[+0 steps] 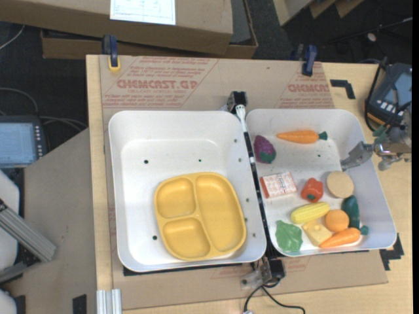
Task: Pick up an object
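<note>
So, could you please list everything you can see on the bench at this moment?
white bins: two, side by side on the bench
divided plate: one, yellow, left bin
carrots: two, orange, right bin, far and near ends
eggplant: one, purple, right bin
small box: one, red and white, right bin
pepper: one, red
corn: one, yellow
orange: one
lettuce: one, green
clamps: two, far bench edge
pincer: one, grey, over right bin's right side
</note>
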Controlling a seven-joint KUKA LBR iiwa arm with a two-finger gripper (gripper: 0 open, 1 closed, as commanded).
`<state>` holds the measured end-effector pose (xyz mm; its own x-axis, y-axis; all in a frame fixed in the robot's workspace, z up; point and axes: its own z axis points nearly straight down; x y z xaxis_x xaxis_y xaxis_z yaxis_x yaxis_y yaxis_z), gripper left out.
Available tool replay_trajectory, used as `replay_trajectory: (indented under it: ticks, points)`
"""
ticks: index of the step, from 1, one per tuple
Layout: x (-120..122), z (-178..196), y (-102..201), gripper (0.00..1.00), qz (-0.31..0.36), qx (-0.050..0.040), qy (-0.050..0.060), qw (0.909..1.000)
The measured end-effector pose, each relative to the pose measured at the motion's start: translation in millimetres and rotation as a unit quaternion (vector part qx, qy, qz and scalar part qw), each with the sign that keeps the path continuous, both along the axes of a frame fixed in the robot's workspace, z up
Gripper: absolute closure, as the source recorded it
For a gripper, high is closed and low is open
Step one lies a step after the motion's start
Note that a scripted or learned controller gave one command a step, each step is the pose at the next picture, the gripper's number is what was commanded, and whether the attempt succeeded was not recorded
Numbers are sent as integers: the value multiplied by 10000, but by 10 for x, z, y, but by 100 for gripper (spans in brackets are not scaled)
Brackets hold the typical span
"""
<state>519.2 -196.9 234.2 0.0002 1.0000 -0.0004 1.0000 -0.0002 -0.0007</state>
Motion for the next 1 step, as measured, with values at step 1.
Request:
replay_trajectory:
  ticks: [1]
  points:
    - [168,-1234,303,0,16,31,57,10000]
